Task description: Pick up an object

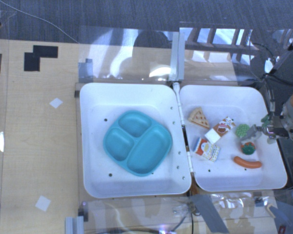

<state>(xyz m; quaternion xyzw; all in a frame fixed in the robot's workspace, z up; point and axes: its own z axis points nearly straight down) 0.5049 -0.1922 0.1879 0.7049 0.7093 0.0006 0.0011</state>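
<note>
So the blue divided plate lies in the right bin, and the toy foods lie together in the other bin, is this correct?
Not quite. The camera view shows the blue plate in the left bin. The toy foods, such as the sausage and the pizza slice, lie together in the right bin.

Pale wooden table (34, 130) marked with black shapes (39, 56); dark grey carpet floor (136, 6) beyond; clear plastic screens (132, 52) catching glare.

Toys are crowding the right bin (234, 99) centre, leaving its far part open. A blue plate (137, 143) is filling the left bin (95, 106) middle.
</note>
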